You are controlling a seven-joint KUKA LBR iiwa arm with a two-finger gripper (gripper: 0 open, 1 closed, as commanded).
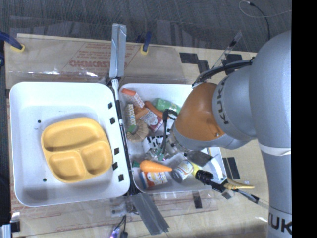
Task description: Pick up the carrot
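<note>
The carrot lies at the lower edge of the right bin, propped on clutter. The arm leans over it, apparently positioning to grasp; I cannot tell the pincer's state.

Arm lettering: "KU" in black on the grey joint beside the orange band.
Arm base, near right: "KU" again, cut off by the edge.
Clear sheet, far left: red print, unreadable.

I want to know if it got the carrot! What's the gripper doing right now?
Gripper: cannot be told; it sits above the carrot.
</note>
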